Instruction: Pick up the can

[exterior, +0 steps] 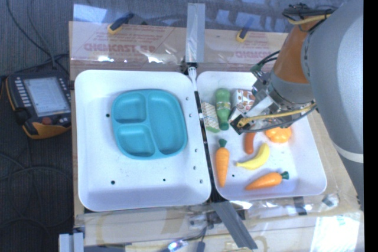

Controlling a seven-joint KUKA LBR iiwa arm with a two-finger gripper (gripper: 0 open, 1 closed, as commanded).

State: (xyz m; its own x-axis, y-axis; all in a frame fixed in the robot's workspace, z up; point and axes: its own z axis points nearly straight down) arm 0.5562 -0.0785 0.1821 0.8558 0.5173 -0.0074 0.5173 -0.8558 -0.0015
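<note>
The gripper (260, 97) hangs low over the far half of the right bin (307, 183). From where I stand I can't tell how far open it is, or whether it has hold of anything. The can (241, 100), with a red and white label, lies near that bin's far edge, just beside the gripper on the side towards the left bin (88, 186). Whether the two touch I can't make out. A green bottle (222, 105) lies between the can and the bin's left wall.

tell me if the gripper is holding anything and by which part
Cannot be told. The gripper is low in the right bin beside the can, but its own body hides the contact.
</note>
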